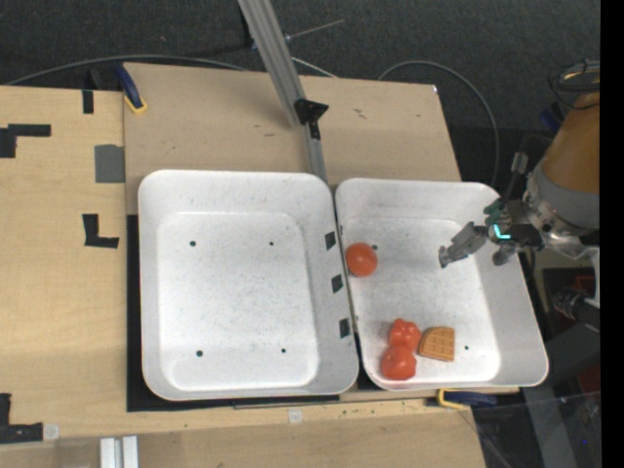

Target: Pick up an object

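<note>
Three objects lie in our right bin: tomato, red pepper, waffle. Our claw hovers above, fingers apart, holding nothing.

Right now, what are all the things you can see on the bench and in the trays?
white bins: two, white, side by side on the wooden bench
round ball: one, red-orange, right bin near its left wall
red pepper-shaped toy: one, red, right bin near the front edge
waffle-like square: one, tan-orange, right bin, just right of the red toy
metal rail: one, grey, slanting in from the top to between the bins
blue and yellow clamp: one, bench's far left corner
black tape marks: several, black, left board
arm: one, grey and orange, right side
gripper: one, dark grey, over the right bin
</note>
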You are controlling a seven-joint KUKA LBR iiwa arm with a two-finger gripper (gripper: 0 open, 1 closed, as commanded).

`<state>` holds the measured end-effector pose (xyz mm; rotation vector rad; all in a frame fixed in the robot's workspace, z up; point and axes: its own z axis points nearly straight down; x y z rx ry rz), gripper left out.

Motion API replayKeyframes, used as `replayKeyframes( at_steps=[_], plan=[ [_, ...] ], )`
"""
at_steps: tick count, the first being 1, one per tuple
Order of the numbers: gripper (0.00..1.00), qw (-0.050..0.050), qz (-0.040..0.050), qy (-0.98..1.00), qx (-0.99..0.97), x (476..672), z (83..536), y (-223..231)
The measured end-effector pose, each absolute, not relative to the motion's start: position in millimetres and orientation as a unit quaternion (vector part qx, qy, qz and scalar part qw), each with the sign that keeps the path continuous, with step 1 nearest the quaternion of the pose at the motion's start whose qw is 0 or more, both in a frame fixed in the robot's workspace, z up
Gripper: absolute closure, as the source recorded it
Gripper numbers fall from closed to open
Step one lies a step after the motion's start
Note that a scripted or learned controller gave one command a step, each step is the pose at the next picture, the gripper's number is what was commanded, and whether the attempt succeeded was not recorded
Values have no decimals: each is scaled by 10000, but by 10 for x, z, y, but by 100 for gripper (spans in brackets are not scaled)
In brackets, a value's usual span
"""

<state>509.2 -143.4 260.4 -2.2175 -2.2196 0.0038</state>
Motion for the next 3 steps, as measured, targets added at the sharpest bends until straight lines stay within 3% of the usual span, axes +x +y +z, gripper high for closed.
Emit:
replayKeyframes(
  at_steps=[1, 3],
  plan=[
    [0, 5, 3, -7079, -7063, 5098, 2621, -1435],
    [0, 39, 25, -7074, -7068, 5001, 1590, -1391]
  ],
)
